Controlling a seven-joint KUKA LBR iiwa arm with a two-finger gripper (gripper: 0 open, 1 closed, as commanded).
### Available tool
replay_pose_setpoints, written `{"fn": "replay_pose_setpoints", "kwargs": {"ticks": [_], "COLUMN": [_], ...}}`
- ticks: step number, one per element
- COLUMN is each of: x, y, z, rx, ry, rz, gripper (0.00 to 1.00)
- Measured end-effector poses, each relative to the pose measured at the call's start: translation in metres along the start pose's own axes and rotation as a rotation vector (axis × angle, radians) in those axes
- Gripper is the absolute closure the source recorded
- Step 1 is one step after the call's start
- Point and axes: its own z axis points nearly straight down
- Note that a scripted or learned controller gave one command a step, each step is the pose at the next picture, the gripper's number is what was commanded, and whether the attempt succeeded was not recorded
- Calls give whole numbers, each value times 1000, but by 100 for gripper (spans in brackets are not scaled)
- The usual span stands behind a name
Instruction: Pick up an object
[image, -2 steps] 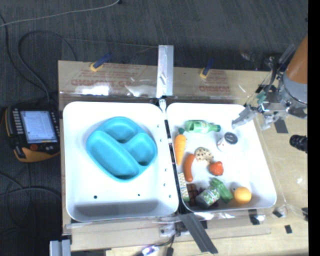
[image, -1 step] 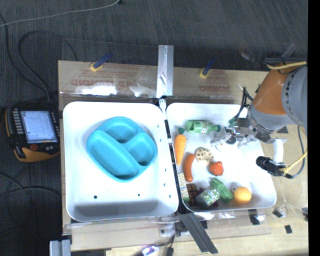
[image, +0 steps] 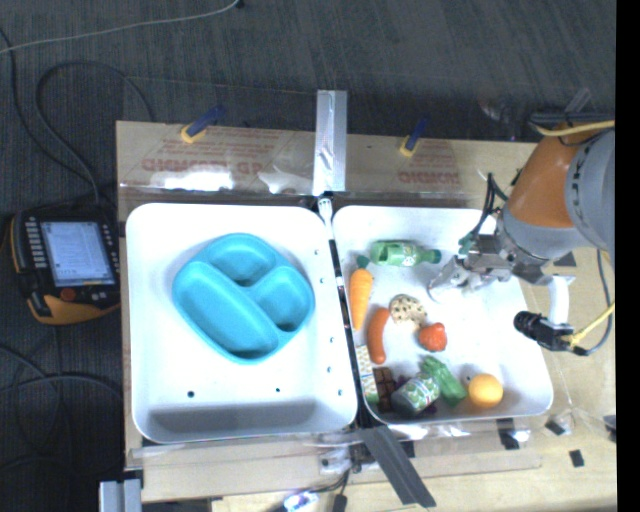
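gripper (image: 452, 280) over right bin (image: 520, 335) | green bottle (image: 403, 254) beside (cookie (image: 405, 309) near)

No readable text anywhere. Faint reddish print on clear plastic sheet (image: 215, 160) at far edge of bench, too blurred to read. Teach pendant (image: 62, 262) screen on left lit, contents illegible.

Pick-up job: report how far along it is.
Done: the arm has reached over the right bin, with the hand above bare floor near the green bottle. In hand: nothing shows between its fingers. Left: the whole grasp; carrot, sausage, cookie, tomato and orange all lie in the bin.
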Motion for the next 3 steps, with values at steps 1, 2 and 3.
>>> {"fn": "replay_pose_setpoints", "kwargs": {"ticks": [1,2,3], "x": [76,99,99], "y": [74,19,19], "z": [-102,-137,-137], "rx": [-9,-14,-14], "ry": [-6,-7,-7], "rz": [181,-141,-141], "gripper": [100,100,0]}}
